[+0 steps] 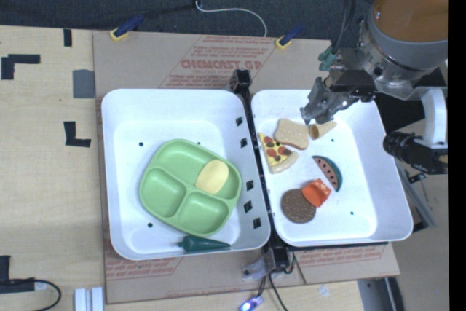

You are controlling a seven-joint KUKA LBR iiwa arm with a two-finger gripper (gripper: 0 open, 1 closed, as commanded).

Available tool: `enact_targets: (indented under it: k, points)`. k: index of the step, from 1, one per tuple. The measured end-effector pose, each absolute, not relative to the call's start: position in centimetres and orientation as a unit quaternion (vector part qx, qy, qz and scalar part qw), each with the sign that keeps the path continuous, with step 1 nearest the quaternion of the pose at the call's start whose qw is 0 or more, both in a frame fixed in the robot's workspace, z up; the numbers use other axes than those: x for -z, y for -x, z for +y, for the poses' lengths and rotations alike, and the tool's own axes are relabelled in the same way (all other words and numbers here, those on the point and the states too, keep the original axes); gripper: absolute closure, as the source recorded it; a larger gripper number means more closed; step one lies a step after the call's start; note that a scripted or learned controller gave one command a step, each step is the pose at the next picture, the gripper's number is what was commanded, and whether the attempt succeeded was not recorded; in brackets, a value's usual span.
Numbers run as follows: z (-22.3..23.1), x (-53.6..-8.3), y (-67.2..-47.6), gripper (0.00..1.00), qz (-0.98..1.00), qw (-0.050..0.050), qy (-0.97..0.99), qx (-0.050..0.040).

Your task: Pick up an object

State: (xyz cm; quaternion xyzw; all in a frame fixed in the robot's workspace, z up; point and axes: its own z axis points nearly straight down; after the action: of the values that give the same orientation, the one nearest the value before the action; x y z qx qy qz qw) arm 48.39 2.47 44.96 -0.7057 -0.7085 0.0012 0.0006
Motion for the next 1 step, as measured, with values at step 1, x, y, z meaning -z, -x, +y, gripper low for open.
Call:
enact_targets:
  k: [1]
  points:
    - [8.16, -53.45, -48.38, 1.00, -0.710, -0.002, 0.704, 0.0039]
